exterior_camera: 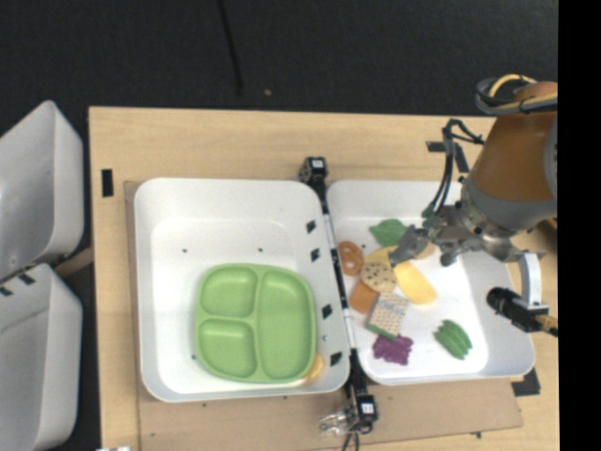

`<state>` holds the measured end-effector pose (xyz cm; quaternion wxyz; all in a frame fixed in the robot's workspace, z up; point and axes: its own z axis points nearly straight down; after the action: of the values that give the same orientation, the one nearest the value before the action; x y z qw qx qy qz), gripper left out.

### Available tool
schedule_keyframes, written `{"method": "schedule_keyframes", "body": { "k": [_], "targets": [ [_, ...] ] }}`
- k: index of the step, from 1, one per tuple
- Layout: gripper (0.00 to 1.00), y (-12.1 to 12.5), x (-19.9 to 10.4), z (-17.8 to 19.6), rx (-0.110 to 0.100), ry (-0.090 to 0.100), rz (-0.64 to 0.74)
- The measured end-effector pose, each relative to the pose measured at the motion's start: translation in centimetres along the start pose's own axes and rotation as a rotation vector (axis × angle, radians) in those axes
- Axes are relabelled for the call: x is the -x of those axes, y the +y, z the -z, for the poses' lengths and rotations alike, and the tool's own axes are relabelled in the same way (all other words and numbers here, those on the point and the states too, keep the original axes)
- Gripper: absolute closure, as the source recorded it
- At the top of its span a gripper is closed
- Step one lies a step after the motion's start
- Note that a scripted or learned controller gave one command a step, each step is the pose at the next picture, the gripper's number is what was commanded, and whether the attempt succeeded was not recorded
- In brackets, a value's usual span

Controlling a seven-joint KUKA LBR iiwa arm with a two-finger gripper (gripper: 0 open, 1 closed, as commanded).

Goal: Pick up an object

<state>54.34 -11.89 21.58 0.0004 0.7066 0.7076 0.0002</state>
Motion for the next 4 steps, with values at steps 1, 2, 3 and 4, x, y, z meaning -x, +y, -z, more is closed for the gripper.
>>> {"method": "schedule_keyframes", "body": {
  "k": [1, 2, 3, 4],
  "targets": [
    [1.0, 0.1, 0.1, 1.0, 0.001, 0.0, 0.0],
    [1.0, -1.4, -8.1, 9.3, 0.008, 0.002, 0.008],
    [1.0, -3.7, -9.2, 16.8, 0.008, 0.0, 0.003],
    [1.0, -5.3, -9.1, 20.0, 0.004, -0.001, 0.002]
  ]
}}
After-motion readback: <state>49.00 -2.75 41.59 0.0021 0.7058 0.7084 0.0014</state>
